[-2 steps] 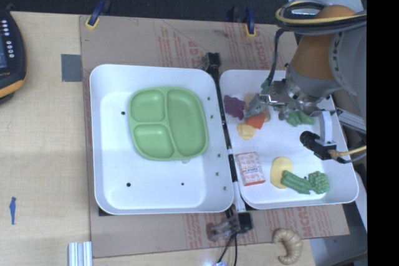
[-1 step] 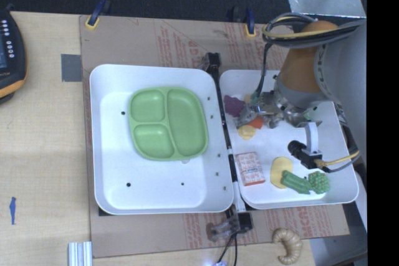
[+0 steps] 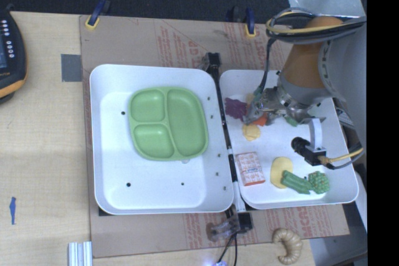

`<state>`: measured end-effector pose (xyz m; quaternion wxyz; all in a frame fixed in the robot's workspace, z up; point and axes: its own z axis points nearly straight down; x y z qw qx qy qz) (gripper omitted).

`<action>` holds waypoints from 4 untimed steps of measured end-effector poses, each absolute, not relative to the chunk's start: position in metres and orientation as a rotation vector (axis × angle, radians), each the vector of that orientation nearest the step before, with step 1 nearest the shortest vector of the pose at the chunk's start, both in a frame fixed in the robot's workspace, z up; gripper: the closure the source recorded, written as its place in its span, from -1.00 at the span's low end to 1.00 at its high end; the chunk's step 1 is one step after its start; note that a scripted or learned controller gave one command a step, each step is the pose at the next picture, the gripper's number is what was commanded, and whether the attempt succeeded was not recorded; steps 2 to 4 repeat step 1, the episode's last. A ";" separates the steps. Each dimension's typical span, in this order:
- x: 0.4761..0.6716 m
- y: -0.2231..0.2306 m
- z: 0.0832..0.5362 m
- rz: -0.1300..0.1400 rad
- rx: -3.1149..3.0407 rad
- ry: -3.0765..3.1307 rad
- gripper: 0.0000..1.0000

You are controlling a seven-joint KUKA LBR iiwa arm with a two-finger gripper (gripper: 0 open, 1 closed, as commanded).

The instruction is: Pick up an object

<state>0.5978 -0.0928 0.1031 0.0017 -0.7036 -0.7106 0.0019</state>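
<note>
White right bin (image 3: 349, 193) has the gripper (image 3: 260, 110) low near its far-left corner beside a purple toy (image 3: 235, 108), grip state unclear; next it must close and lift.

Grey arm with orange band reaches in from the right, gripper (image 3: 260, 110) lowered

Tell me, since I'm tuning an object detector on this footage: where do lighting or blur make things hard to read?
In the camera view, the left bin is bright, nearly washed out at its left wall; the green plate stays crisp. The gripper sits in the arm's shadow, smeared among small items. The broccoli reads clearly.
</note>
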 end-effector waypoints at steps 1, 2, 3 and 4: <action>0.594 -0.015 0.198 -0.010 -2.210 -2.235 1.00; 0.594 -0.015 0.198 -0.010 -2.210 -2.235 1.00; 0.594 -0.015 0.198 -0.010 -2.210 -2.235 1.00; 0.594 -0.015 0.198 -0.010 -2.210 -2.235 1.00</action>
